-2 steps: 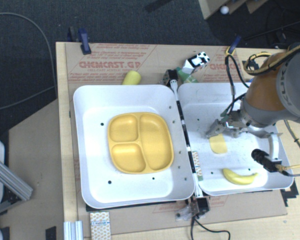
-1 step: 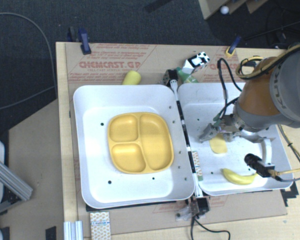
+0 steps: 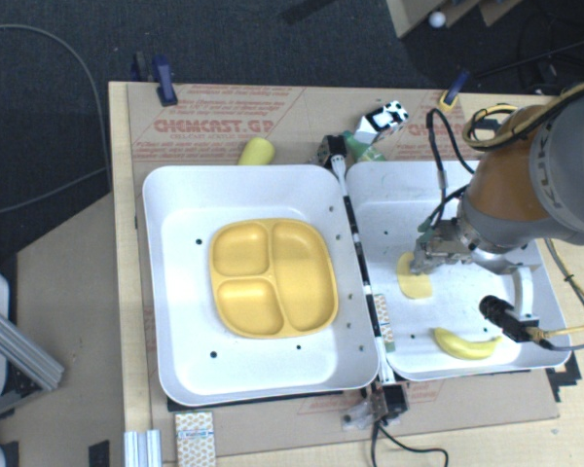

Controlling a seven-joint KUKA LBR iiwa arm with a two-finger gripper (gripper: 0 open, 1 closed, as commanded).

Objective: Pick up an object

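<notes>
Two white bins: left bin (image 3: 175, 348) with yellow divided plate (image 3: 273, 277); right bin (image 3: 389, 212) with banana (image 3: 464, 344), pale yellow piece (image 3: 416, 284) under gripper (image 3: 430, 257), grip unclear

We see a pale yellow flat piece (image 3: 416, 285) mid right bin (image 3: 389, 197) — and a banana (image 3: 464, 344) lying near its front edge.

overhead slanted view, both bins (image 3: 165, 261)

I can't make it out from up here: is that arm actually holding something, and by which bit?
It cannot be told. The gripper sits right over a pale yellow piece in the right bin, hiding any contact. The banana lies apart, untouched.
</notes>
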